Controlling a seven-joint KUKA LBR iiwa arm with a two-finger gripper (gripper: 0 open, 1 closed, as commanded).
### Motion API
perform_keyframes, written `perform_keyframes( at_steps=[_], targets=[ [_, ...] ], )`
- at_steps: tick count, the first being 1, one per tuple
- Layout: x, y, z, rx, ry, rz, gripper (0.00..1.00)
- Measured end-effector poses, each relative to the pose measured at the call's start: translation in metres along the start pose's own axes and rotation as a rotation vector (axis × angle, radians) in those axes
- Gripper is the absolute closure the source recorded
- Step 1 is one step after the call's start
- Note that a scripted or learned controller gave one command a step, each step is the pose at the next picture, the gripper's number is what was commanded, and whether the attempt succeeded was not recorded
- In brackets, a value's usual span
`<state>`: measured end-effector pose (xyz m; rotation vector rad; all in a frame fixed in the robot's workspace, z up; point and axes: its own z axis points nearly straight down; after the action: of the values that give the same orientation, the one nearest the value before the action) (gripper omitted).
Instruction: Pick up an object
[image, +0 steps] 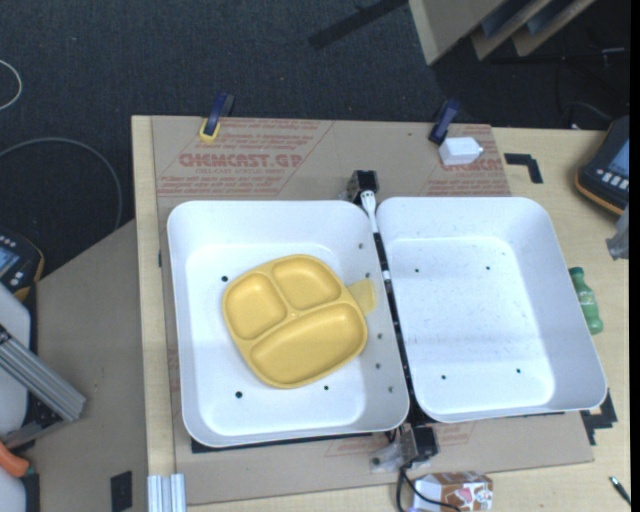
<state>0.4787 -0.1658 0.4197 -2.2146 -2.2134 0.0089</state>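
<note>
A yellow divided plate (295, 320) with three compartments lies flat in the left white bin (200, 250), near its middle and slightly toward the right wall. A small yellow tab (362, 294) sticks out from the plate's right side. The right white bin (480, 220) stands beside it, sharing the central seam.
Both bins rest on a brown cardboard sheet (300, 150) held by blue and yellow clamps (213, 118) at the back. A white block (460, 151) sits behind the right bin. A green item (586, 298) lies at the right bin's outer edge. Cables and a small box (455, 492) sit at the front.
</note>
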Motion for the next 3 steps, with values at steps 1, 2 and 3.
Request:
perform_keyframes(
  at_steps=[1,2,3],
  targets=[
    [0.081,0.001,0.102,0.001,0.002,-0.008,1.00],
    [0.157,0.002,0.081,-0.015,-0.001,-0.011,1.00],
    [0.246,0.002,0.030,-0.019,0.000,-0.012,1.00]
  ],
)
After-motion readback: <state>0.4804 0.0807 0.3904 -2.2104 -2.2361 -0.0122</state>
